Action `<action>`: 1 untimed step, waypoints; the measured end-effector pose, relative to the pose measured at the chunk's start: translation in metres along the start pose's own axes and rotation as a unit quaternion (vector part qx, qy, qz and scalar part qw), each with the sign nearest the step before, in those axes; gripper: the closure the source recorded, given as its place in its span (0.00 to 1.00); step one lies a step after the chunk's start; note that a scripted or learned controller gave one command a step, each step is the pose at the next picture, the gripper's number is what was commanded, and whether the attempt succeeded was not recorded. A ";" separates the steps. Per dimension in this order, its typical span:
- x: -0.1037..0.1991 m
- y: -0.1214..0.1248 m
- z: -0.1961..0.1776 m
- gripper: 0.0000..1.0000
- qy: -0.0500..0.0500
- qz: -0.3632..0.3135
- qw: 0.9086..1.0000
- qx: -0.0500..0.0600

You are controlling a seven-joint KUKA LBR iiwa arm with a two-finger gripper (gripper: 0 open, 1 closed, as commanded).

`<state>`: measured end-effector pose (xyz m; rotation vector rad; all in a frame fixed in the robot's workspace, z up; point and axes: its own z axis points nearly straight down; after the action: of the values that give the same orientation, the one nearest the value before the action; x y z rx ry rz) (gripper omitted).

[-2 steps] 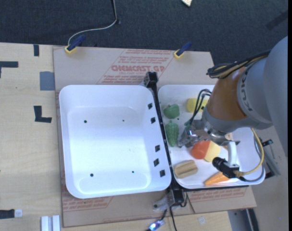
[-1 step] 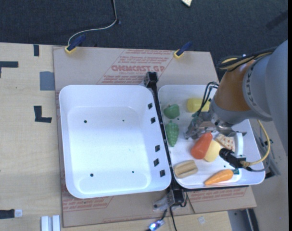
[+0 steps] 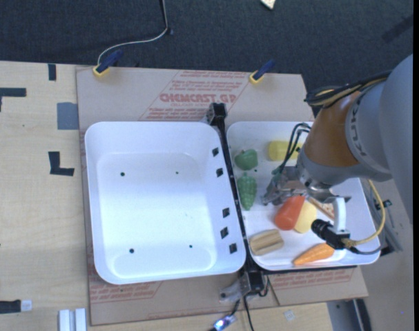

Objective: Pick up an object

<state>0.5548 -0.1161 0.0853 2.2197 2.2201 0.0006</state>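
The right bin (image 3: pixel 259 257) holds several toy foods: a green pepper (image 3: pixel 246 160), a green pickle-like piece (image 3: pixel 247 191), a yellow piece (image 3: pixel 278 149), a red tomato (image 3: pixel 289 213) beside a pale yellow piece (image 3: pixel 306 219), a tan bread roll (image 3: pixel 266 241) and an orange carrot (image 3: pixel 313 254). My gripper (image 3: pixel 278 188) hangs low over the bin's middle, just above and left of the red tomato. Its dark fingers point down-left between the pickle and the tomato. I see nothing between them.
The left bin (image 3: pixel 154 202) lies beside the right one, with a black clip rail (image 3: pixel 223 178) on the wall between them. Both rest on a cardboard sheet (image 3: pixel 195 95) held by blue-yellow clamps. A cable runs over the dark floor behind.
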 end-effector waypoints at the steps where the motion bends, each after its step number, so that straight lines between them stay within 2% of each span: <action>1: -0.039 0.032 0.000 1.00 0.000 0.000 1.000 0.000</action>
<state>0.5864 -0.1552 0.0852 2.2194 2.2205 0.0017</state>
